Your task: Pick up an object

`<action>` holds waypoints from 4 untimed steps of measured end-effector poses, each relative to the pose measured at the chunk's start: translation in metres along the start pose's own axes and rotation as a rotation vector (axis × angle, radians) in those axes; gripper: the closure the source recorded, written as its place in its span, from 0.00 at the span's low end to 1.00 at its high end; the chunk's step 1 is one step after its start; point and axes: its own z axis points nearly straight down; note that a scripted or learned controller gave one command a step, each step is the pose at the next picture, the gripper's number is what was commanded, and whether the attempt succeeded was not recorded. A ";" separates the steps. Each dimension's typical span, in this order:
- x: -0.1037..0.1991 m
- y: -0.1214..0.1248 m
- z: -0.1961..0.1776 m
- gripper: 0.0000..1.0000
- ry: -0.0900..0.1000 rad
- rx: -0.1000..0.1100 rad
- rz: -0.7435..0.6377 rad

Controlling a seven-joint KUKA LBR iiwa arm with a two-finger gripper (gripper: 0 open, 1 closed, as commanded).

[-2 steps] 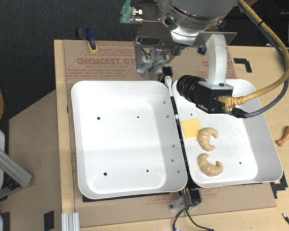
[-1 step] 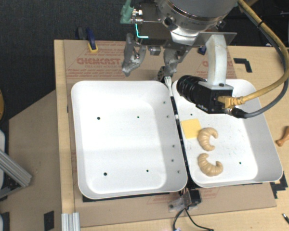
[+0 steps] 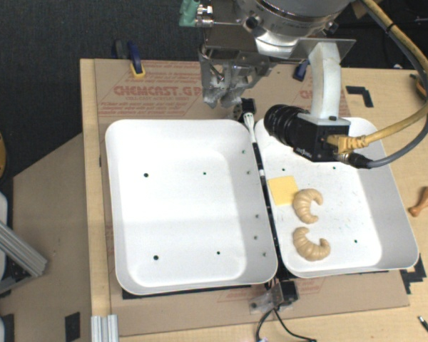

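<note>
Two croissants (image 3: 308, 205) are lying in the right bin (image 3: 385, 212) beside a yellow slice (image 3: 282, 189). Likely light and soft; grip across the thick middle. The claw (image 3: 225, 91) is hovering above the bench; its state cannot be told.

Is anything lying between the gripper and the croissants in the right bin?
Nothing on the bin floor blocks them. The gripper hangs beyond the bins' far edge; the yellow square lies beside the upper croissant, the lower croissant apart.
</note>
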 end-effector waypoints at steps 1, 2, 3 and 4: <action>0.000 0.000 0.001 0.00 -0.001 0.001 0.000; 0.001 0.000 -0.010 1.00 0.001 -0.002 -0.001; 0.001 0.000 -0.010 0.00 0.001 -0.001 -0.001; 0.002 0.001 -0.021 1.00 0.002 -0.005 -0.002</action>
